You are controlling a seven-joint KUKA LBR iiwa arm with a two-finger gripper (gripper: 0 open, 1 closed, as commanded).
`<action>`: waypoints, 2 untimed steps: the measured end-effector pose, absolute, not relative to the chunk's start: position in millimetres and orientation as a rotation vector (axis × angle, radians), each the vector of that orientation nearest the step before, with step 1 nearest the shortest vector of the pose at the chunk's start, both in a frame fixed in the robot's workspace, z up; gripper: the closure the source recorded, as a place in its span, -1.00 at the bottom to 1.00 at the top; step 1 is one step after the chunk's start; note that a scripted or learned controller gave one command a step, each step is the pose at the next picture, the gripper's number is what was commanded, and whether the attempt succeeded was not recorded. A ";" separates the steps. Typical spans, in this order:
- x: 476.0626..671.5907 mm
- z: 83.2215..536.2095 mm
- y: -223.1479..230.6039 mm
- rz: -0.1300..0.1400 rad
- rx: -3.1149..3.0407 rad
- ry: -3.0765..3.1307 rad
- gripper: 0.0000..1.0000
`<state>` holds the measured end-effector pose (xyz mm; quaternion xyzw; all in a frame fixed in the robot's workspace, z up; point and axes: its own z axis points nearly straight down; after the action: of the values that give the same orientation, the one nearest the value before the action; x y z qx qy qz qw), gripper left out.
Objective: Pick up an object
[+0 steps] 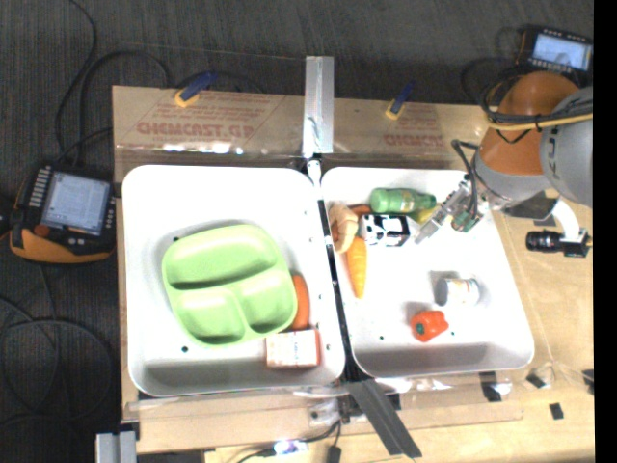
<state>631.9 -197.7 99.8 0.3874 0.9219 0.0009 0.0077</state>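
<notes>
My gripper [445, 227] hangs over the back right part of the right bin [501, 287], open, with nothing between its fingers. Just to its left lie a green bottle [400, 201] and a black-and-white block [384, 228]. An orange carrot [356, 264] and a tan bread-like piece [341, 222] rest against the bin's left wall. In front of the gripper a grey-and-white cylinder [456, 289] lies on its side, and a red pepper [429, 324] sits nearer the front.
The left bin [145, 210] holds a green divided plate [229, 283], an orange item [301, 300] beside it and a small pink-and-white box [291, 350] at the front. A metal divider [319, 104] stands behind the bins.
</notes>
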 end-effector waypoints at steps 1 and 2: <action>599.6 183.7 -18.1 0.001 1.190 2.907 1.00; 640.6 261.8 13.9 -0.003 1.498 2.761 1.00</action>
<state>640.6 13.9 261.8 0.4770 0.8789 -0.0009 0.0002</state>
